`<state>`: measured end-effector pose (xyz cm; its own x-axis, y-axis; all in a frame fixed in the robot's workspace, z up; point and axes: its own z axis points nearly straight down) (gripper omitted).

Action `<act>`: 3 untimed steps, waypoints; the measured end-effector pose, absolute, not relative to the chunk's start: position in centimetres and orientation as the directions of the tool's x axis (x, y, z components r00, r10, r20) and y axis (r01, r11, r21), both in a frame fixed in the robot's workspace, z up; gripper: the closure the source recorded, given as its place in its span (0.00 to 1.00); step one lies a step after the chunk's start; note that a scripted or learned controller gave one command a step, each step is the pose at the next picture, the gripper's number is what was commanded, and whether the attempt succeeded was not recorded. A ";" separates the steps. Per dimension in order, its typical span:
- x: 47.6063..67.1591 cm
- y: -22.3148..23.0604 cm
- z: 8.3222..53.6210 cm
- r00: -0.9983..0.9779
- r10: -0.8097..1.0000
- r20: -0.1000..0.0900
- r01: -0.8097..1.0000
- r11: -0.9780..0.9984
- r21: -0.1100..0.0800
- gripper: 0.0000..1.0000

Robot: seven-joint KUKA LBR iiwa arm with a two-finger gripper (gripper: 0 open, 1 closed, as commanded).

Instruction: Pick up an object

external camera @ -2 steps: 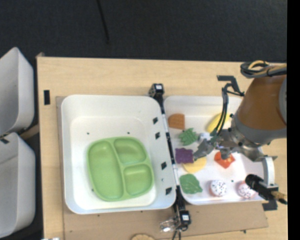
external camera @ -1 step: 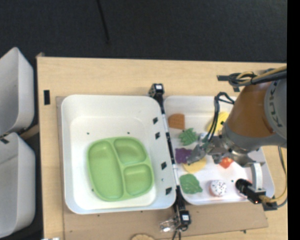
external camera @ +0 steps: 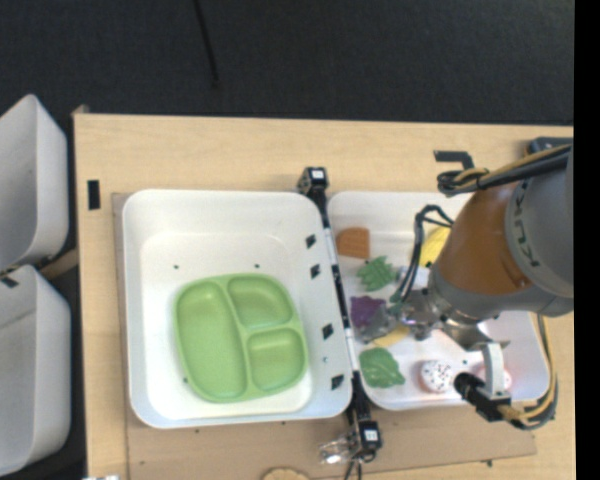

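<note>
The purple crumpled object [external camera: 366, 311] lay in the right shallow white bin [external camera: 380, 204], close to the wall that the two bins share, and my wrist hung just beside it on its right. My grey arm with the orange band [external camera: 485, 243] reached in from the right and bent down over the middle of that bin. It covered my jaws from above, so I could not tell whether they were spread or closed, or whether anything sat between them.

Other small things lay around the purple one. An orange block [external camera: 353, 241] sat near the far end of the bin. A dark green leafy piece [external camera: 377, 272] lay between the block and the purple object. A lighter green leaf-shaped piece [external camera: 381, 367] rested at the near end, and a white speckled ball [external camera: 437, 375] lay just to its right. A yellow object [external camera: 435, 243] showed partly behind my arm and a black cable.

The left shallow white bin [external camera: 140, 268] held a light green plastic plate with three compartments [external camera: 242, 336], lying flat towards its near side. Both bins stood side by side on the pale wooden table [external camera: 200, 153]
</note>
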<state>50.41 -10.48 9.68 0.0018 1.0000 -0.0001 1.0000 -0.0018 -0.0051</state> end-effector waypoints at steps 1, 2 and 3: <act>50.6 -10.6 10.9 0.011 1.000 0.001 1.000 -0.011 -0.001 1.00; 50.6 -10.6 17.2 -0.004 1.000 -0.001 1.000 0.004 0.005 1.00; 51.0 -10.4 21.4 -0.003 1.000 -0.001 1.000 0.003 0.005 1.00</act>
<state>51.00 -10.40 21.43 -0.0028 1.0000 -0.0014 1.0000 0.0028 0.0048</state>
